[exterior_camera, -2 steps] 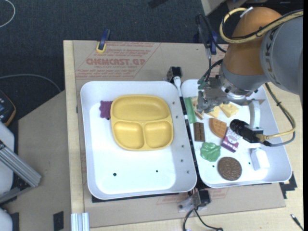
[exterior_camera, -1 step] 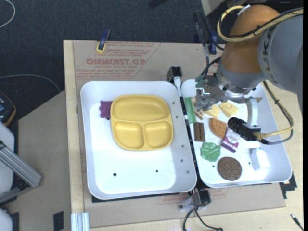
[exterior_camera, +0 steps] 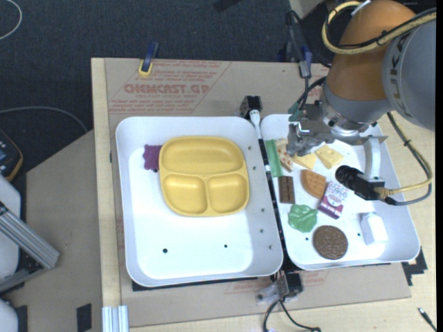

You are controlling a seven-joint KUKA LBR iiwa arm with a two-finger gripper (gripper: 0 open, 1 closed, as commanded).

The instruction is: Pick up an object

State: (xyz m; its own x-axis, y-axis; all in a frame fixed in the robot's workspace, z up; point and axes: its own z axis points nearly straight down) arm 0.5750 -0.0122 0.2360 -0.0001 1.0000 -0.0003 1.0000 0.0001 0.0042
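One hand (exterior_camera: 300,142) | low over right bin (exterior_camera: 403,235), beside yellow wedge (exterior_camera: 328,157) | openness: cannot tell

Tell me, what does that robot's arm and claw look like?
The arm is thick, rounded and grey, with a bulging orange band above the wrist. A yellow cable loops over that band. The claw is a small, silvery metal piece at the arm's tip.

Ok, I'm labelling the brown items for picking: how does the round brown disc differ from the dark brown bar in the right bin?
The disc is circular; the bar is a narrow rectangle. The disc is reddish brown, the bar darker. The disc lies near the front edge of the right bin, the bar beside its left wall. Both lie flat in that bin.
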